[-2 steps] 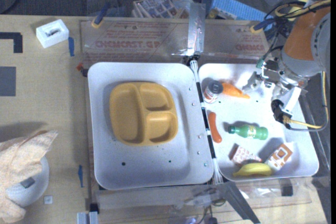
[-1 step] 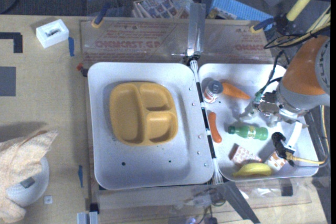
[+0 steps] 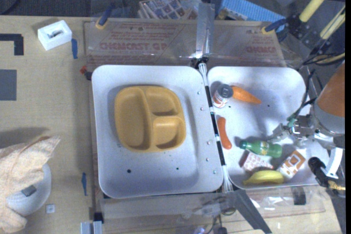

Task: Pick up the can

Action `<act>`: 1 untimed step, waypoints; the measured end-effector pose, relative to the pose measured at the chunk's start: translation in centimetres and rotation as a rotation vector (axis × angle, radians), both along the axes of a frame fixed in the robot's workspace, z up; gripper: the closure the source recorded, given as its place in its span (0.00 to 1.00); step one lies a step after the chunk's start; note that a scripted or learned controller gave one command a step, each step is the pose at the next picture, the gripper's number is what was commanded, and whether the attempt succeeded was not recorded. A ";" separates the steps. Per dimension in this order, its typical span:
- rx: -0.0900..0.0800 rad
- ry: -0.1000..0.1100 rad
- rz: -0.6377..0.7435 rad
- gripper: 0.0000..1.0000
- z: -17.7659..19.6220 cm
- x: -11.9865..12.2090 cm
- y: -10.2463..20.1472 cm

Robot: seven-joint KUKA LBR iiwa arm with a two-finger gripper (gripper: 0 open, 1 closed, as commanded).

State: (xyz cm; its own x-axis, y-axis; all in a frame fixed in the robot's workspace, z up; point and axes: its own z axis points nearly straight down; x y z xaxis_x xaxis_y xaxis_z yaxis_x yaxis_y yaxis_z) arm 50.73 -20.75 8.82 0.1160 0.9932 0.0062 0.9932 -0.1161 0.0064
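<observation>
Faintly, can [image 3: 221, 95] label unreadable.

Two bins side by side on a bench

We find a divided tray [image 3: 149, 118] in the left bin [image 3: 104, 134]; the can [image 3: 221, 94] sits at the right bin's [image 3: 285, 76] far left, a carrot [image 3: 245, 96] touching it.

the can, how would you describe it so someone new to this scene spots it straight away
Look in the right white bin, at its far left corner beside the divider. The can stands upright there, touching the blunt end of an orange carrot. It alone shows a round metal top.
</observation>
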 end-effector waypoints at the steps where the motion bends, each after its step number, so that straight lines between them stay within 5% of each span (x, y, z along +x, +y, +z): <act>1: -0.002 0.003 -0.400 0.00 -0.1 4.2 1.1</act>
